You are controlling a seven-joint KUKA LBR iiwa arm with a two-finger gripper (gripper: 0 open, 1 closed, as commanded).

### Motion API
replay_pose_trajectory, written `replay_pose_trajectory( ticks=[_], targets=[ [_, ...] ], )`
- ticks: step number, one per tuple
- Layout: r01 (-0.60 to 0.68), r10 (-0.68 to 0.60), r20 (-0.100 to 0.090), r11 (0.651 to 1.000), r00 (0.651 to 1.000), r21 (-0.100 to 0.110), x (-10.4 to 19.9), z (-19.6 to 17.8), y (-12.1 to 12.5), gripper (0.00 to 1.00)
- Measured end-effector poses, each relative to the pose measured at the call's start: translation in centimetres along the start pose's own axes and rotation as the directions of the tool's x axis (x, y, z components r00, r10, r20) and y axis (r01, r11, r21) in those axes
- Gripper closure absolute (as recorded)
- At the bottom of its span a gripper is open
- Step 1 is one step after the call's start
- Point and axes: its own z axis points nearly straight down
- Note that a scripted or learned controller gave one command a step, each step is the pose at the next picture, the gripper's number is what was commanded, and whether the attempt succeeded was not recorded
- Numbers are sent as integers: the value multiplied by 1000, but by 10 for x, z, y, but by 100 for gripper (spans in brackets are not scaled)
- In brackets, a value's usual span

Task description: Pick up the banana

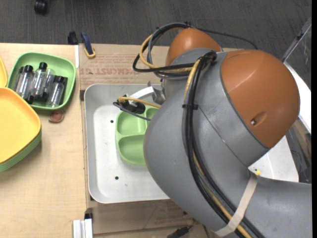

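Reaching in from 3 o'clock, the grey arm (208, 152) with its orange band (262, 95) covers most of the camera view's right half. It hangs over the left white bin (101, 148). The gripper (151, 94) sits at the bin's 12 o'clock end, mostly hidden under the arm's bulk, and I cannot tell whether it is apart, together or clamped on anything. I cannot tell where the banana lies.

Inside the bin, toward its 3 o'clock side, lies a pale green divided tray (130, 142), its right part covered by the arm. A strip of the second white bin (285, 170) shows at 3 o'clock past the arm.

At 10 o'clock from the left bin, a green dish (42, 63) holds several small black-capped bottles (39, 83). A small brown object (57, 116) sits just beside the dish at its 6 o'clock edge. A stack of yellow plates (15, 128) lies at the frame's 9 o'clock edge, overlapping the dish's corner.
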Motion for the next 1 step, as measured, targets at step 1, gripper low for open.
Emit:
replay_pose_trajectory(
  ticks=[1],
  targets=[
    [68, -68, 2, 998, 998, 0, -62, 1, -34, 100]
  ],
)
